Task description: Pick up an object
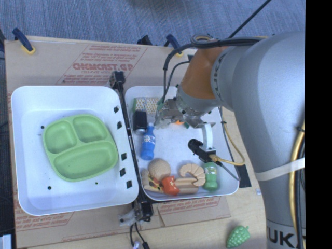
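Observation:
The right bin (227, 187) holds several toy items. A blue bottle (149, 143) lies near its left wall, with a black block (139, 120) and a green-edged sponge (146, 105) behind it. Along the front lie a round bread roll (158, 167), a croissant (193, 173), a green can (210, 177), a red piece (169, 185) and a hot dog (184, 187). My gripper (174, 117) hangs low over the back middle of this bin, just right of the bottle's cap. A small orange thing (179, 122) shows right under it; I cannot make out whether it is held.
The left bin (21, 139) holds a green divided plate (80, 147). A green toy grape bunch (237, 236) lies on the bench in front of the right bin. My grey arm (259, 97) covers the right bin's back right, and a black cable plug (199, 149) hangs over the bin's middle.

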Controlling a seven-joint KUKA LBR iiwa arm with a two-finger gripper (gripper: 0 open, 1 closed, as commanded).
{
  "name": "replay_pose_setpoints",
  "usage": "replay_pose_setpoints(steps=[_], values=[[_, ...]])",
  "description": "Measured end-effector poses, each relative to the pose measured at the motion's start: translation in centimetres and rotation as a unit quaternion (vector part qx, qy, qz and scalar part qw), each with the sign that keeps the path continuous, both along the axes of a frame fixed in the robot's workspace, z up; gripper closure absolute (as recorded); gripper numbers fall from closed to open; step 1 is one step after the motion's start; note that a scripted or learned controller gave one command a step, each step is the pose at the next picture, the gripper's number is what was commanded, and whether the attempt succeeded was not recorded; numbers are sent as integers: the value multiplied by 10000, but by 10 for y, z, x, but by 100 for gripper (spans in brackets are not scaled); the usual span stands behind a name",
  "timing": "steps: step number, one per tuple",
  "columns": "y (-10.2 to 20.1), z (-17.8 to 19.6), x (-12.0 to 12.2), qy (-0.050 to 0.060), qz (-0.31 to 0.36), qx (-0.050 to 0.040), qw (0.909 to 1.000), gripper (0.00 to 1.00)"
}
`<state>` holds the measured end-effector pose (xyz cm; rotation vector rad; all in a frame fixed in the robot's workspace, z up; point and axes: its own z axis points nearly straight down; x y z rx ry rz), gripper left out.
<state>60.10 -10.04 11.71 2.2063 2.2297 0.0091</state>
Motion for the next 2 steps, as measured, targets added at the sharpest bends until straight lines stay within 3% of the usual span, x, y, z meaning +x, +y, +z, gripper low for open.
replay_pose_setpoints(steps=[1, 2], values=[[-2, 91, -7, 45, -23, -3, 10000, 100], [-2, 90, -8, 54, -23, -2, 10000, 0]])
